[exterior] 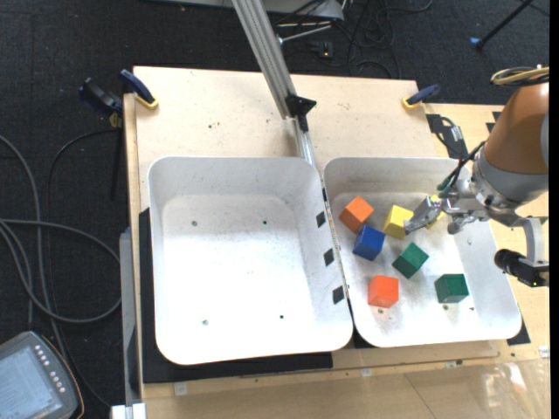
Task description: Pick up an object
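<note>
Reaching in from the right, the gripper (434, 209) is seen low over the right bin (489, 317), just beside the yellow block (399, 220). Whether anything is clasped cannot be told. The yellow block is turned corner-on between the orange block (356, 212) and blue block (369, 242); no long axis is evident. The arm (517, 147) is cut off at the frame's edge.

The arm (515, 147) is reaching over the right bin (489, 321), its gripper (430, 213) hanging just beside the yellow cube (398, 220). Orange (356, 212), blue (368, 243), two green cubes (well apart from the gripper) are lying nearby.
</note>
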